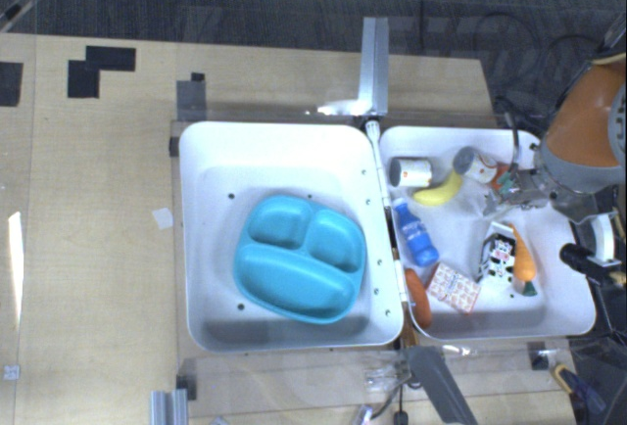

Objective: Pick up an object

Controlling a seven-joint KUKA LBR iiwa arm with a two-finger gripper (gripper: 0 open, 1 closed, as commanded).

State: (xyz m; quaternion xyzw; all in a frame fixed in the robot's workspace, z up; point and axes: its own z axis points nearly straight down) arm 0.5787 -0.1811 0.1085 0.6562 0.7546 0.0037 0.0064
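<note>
A: Where do the objects lie?

B: In the right bin. A banana lies near the back, with a white roll just behind it and a grey thing beside its tip. A blue bottle lies along the left wall, and in front of it sit a patterned box and an orange sausage shape. A carrot lies to the right, touching a black-and-white toy.

A: Any writing?

B: The box bears a red-and-white print, too small to read.

A: And the end effector?

B: The end effector hangs over the back right of that bin, right of the banana. Whether it is spread or closed, I cannot tell, and nothing shows gripped in it.

A: The rest?

B: A blue divided tray lies in the left bin; both bins rest on the wooden surface.
</note>
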